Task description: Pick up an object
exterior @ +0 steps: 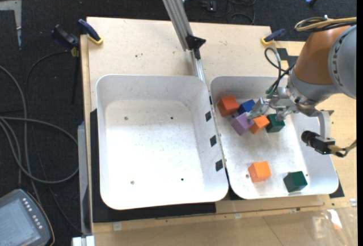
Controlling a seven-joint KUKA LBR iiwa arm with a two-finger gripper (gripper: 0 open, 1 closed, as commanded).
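White right bin [317,174]: holds all blocks.
Cluster: orange [228,105], blue [247,106], purple [242,123], small orange [260,123], green [275,123].
End effector [265,107]: over cluster; grip state cannot be told.
Loose: orange [259,171], green [295,181] near front.

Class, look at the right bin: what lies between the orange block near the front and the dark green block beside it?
In the camera view, only bare white bin floor separates the orange block from the dark green block.
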